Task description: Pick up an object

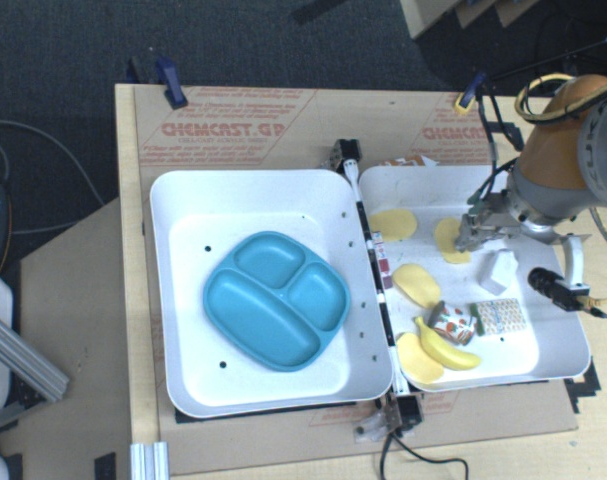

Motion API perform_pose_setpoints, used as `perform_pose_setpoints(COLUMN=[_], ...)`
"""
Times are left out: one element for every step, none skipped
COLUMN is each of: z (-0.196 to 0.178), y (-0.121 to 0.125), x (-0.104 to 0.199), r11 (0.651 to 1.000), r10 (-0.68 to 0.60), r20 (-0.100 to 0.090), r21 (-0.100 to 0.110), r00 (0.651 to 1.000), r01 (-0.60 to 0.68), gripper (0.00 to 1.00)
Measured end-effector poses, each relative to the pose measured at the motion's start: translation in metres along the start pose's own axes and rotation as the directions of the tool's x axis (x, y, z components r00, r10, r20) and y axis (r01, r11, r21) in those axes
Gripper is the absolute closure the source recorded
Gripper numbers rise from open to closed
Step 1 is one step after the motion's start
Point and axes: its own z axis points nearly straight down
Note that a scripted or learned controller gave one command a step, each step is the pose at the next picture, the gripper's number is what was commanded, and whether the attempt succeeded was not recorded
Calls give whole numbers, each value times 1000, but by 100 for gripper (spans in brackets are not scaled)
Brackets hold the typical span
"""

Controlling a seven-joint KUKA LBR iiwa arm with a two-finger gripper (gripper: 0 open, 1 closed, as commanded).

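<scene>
**Claw down in the right bin, reaching for a pick**

The arm comes in from the right and its claw (473, 230) sits low in the right bin (553, 363), at the far side of the clutter. Whether it is open or closed I cannot tell from this angle; nothing is visibly caught in it.

A round yellow piece (447, 240) lies just to the claw's left, touching or nearly so, and looks like the likeliest target. Another yellow disc (393, 224) is further left. Nearer the camera than the claw lie a yellow oval (417, 285), a banana (451, 349), a small printed packet (455, 321) and a patterned card (499, 317). The left bin (173, 208), with its blue divided plate (274, 299), is well away to the claw's left.

My judgement: this is the approach or grasp step. Next it needs to close squarely on one piece, then lift straight up to test the hold.
</scene>
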Motion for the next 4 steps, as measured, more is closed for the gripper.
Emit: perform_pose_setpoints(z=[0,10,-1,10], y=[0,-1,-1,-1], x=[0,26,-5,22], r11=[1000,1000,1000,1000], r10=[0,-2,0,-1], r20=[0,-2,1,-2], r21=[0,5,1,5], r00=[1000,1000,1000,1000], r01=[0,2,0,1], gripper=[0,0,0,0])
